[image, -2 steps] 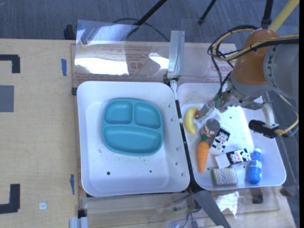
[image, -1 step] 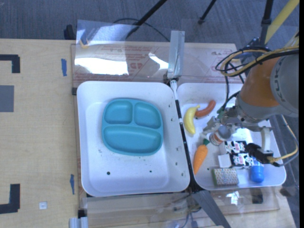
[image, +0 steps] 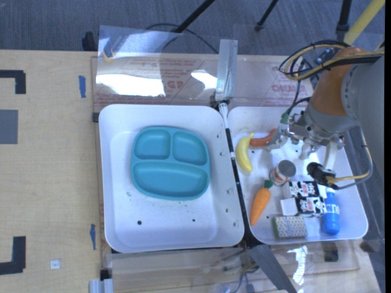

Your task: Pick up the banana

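the tool (image: 313,144) hangs over the right bin (image: 357,224) near the banana (image: 244,154), its grip state unclear.

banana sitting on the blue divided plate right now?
No. The banana lies in the right bin by its left wall, while the blue divided plate is in the left bin.

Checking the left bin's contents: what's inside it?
A blue divided plate lies in the left bin, with dark specks on the bin floor near it. Whatever is under the plate is covered.
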Motion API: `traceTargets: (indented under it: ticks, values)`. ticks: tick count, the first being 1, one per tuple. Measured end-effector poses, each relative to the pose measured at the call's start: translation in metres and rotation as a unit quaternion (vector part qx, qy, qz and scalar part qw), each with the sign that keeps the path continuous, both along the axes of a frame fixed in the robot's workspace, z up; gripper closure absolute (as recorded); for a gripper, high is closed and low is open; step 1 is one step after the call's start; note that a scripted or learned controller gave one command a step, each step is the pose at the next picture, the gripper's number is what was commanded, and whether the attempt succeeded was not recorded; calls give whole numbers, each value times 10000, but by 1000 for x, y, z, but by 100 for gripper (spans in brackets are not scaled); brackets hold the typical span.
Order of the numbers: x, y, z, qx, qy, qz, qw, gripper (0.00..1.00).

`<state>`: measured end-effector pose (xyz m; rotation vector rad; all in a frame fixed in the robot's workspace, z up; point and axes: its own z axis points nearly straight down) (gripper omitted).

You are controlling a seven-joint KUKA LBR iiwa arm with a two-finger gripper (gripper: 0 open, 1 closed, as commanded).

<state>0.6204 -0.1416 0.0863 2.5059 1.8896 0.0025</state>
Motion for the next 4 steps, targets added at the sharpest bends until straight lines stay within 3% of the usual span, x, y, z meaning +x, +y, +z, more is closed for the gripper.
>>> traceTargets:
  ticks: [1,2,3,4]
  values:
    - [37,3,2,57,252,-2509,9677,0]
    - [43,3,14,33,89,-2493,9684,100]
    - [19,-44,93,7,14,-3362,9418,100]
    - [20,-43,93,8,19,-3358,9419,0]
